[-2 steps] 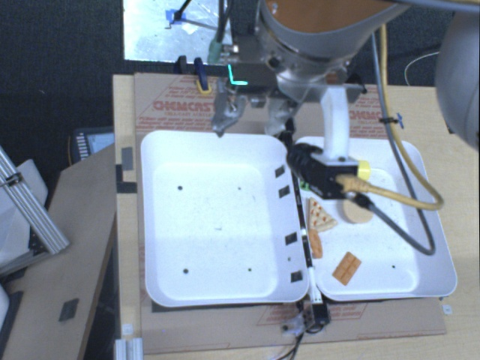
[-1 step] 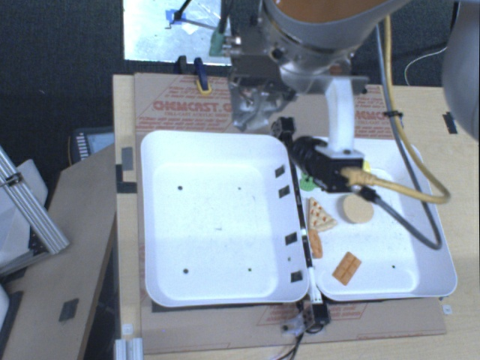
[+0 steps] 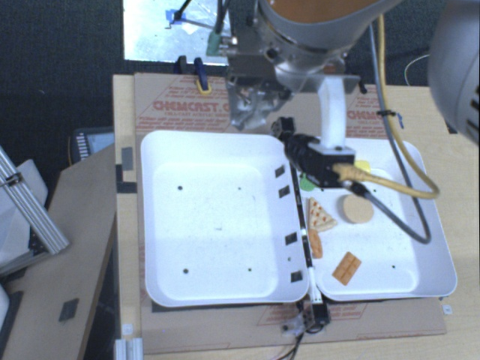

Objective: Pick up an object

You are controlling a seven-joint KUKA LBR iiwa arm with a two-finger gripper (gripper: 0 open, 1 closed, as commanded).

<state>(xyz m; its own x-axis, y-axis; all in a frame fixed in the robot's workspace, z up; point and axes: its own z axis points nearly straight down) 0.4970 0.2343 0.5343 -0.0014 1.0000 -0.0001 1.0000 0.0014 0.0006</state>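
Gripper (image 3: 251, 109) hangs above the left bin's (image 3: 161, 291) far rim, finger state indeterminable; pizza slice (image 3: 321, 217), round cracker (image 3: 358, 210) and orange wafer (image 3: 346, 268) lie in the right bin (image 3: 431, 265).

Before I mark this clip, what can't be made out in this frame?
- Pincer: blurred metal near the left bin's far rim; its state cannot be read.
- Green item and yellow item in the right bin: largely hidden by the black cable fitting.
- Arm: cut off by the top edge.
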